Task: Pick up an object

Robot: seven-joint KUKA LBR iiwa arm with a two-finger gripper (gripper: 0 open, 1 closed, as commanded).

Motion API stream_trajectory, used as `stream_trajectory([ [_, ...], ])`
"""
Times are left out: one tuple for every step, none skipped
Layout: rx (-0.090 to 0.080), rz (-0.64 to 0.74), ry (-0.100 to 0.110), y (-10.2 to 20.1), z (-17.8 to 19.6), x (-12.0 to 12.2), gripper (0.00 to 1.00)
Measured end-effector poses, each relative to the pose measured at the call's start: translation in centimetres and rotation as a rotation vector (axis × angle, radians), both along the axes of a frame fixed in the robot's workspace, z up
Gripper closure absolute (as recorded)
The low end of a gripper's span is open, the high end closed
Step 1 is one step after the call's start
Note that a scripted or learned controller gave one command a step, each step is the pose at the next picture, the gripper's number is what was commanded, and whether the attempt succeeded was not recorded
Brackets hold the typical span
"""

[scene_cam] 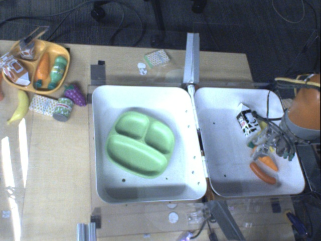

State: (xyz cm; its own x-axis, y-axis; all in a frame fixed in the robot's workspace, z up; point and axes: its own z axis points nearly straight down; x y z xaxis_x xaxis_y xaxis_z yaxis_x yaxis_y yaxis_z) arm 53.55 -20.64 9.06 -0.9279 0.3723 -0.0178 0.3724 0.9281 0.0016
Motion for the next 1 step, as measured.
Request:
stream_trajectory([
  [0.0,0.0,-0.002,0.01,0.07,0.06,0.0],
])
